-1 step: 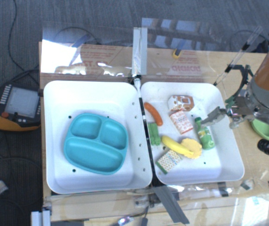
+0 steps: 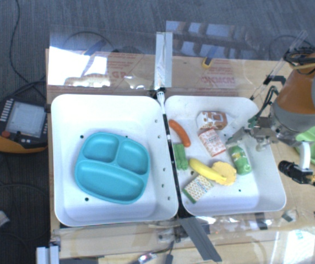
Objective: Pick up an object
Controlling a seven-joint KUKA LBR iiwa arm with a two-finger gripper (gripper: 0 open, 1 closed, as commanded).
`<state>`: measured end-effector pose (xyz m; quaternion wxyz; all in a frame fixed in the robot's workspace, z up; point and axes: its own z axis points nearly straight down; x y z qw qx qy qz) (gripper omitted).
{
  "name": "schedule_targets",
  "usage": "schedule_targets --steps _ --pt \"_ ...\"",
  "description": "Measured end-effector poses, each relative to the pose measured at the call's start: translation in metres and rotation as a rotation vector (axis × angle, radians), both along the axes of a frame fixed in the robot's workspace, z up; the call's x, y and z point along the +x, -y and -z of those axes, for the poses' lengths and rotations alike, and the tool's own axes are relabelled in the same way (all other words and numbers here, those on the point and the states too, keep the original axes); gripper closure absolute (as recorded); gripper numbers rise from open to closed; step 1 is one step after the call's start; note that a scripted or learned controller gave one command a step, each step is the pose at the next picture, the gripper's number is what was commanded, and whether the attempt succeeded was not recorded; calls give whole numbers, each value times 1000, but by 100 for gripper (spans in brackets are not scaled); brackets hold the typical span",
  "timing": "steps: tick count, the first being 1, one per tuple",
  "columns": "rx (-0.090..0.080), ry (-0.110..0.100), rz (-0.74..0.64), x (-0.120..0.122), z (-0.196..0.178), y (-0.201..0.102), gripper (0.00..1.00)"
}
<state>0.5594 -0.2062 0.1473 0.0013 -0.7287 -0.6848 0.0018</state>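
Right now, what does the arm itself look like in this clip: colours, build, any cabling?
The arm is a rounded grey casing with a broad orange band above the wrist. The gripper is slim grey metal hardware extending from the wrist over the right bin. Thin dark cables loop beside the orange section. No readable markings are visible.

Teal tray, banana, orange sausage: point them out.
teal tray (image 2: 112,166): camera view, on its large front compartment.
banana (image 2: 206,170): camera view, mid-length on the yellow body.
orange sausage (image 2: 179,132): camera view, middle of its length.
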Motion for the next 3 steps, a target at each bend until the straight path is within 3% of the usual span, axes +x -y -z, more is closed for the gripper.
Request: schedule_targets --steps 1,2,3 --pt "3 17 7 6 44 4 0" --pt "7 17 5 7 35 2 100" --pt "-1 2 27 23 -89 -57 100"
